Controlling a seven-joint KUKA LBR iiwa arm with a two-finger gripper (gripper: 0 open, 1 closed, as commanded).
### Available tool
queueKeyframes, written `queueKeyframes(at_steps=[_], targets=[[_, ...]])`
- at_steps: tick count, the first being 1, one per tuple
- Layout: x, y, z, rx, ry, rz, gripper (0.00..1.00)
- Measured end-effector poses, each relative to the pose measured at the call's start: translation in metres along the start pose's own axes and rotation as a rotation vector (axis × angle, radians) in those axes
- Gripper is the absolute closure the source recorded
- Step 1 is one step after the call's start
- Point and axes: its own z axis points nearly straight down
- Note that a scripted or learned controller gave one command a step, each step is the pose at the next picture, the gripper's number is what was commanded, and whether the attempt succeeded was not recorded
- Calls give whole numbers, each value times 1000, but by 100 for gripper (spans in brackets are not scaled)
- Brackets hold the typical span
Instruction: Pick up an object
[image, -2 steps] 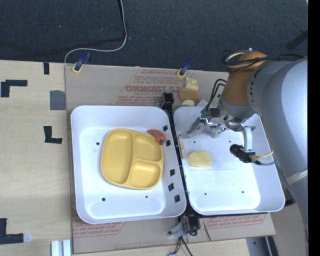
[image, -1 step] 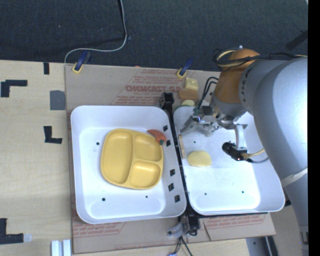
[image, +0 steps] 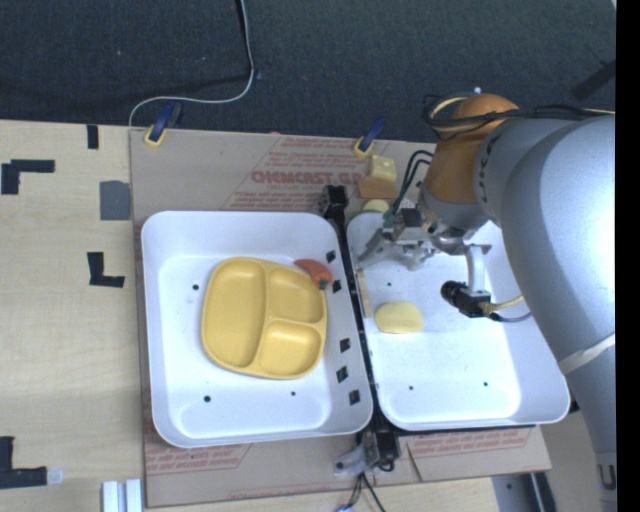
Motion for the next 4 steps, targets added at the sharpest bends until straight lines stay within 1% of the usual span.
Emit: queueKeyframes(at_steps=[1,2,3,4], targets=[[1,-33,-1,1,-2,1,0],[1,-32,-11,0,-2,1,100],[1,-32,-10,1,-2,1,0],[-12,6,0,-2,-1,-1,0]])
